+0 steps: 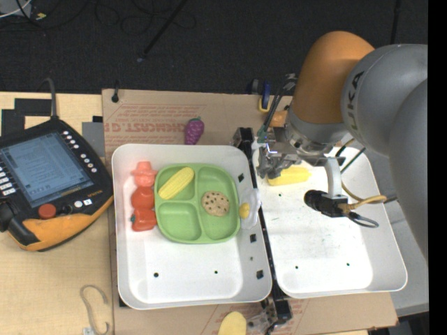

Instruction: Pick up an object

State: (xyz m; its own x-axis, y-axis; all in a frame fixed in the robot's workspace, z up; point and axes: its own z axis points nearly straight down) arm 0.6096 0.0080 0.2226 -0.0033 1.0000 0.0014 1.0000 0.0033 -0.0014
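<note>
My gripper [269, 165] hangs low over the far left corner of the right bin [335, 257]. Just to its right, a yellow block [289, 176] lies on the bin floor, touching or nearly touching the gripper. In the left bin [181, 278] sits a green divided plate [183, 223] holding a yellow corn cob [174, 181] and a brown cookie [215, 202]. A red bear-shaped bottle [143, 197] lies along the plate's left side. A small yellow piece [245, 211] rests at the plate's right edge.
A purple grape bunch [194, 130] lies on the cardboard behind the left bin. A teach pendant [45, 180] sits on the bench at far left. A yellow object [232, 323] lies in front of the bins. The grey arm covers the right bin's far right.
</note>
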